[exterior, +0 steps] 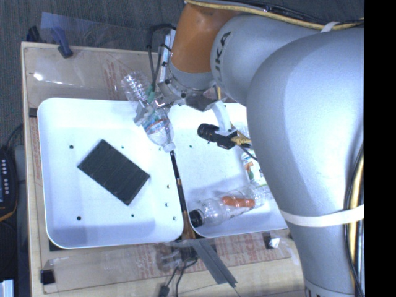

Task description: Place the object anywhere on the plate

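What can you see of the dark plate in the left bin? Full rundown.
The plate is a flat, dark grey rectangle with a matte, slightly textured look, possibly rubber or slate. It lies flat on the floor of the left bin, roughly at its centre, turned diagonally to the bin's walls so one corner points toward the top of the view. Its whole outline shows. Nothing rests on it. The clear plastic bottle under the gripper sits off beyond its upper right, near the divide between bins.

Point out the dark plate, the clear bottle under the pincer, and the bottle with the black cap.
dark plate [114,171]: camera view, middle of its flat top.
clear bottle [156,125]: camera view, its crinkled body.
bottle with the black cap [223,206]: camera view, its clear body.
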